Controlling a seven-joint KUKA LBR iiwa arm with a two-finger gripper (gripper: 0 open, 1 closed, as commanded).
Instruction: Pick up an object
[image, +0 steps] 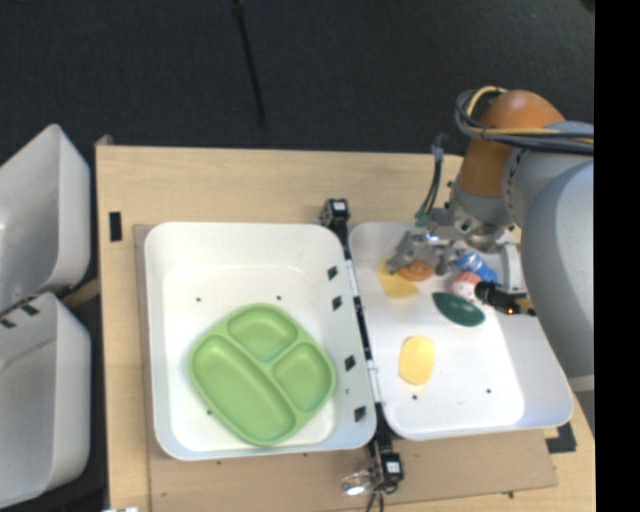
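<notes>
While my claw (418, 262) hung low over the right white plastic bin (500, 400), couldn't tell its grip. Under it: small orange lump (416, 270) touching a pale yellow piece (397, 286); nearby a dark green oval (459, 309), smooth yellow lemon-shaped object (417, 359). Left bin (170, 300) held a glossy green divided tray (262, 372).

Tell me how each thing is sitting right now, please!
green divided plate: lying flat, right way up, in the left bin, nothing on it.
yellow lemon-shaped piece: lying loose in the right bin, apart from the rest.
dark green oval piece: lying flat, untouched.
yellow piece and orange piece: bunched together under the gripper.
gripper: down low over that bunch.
</notes>
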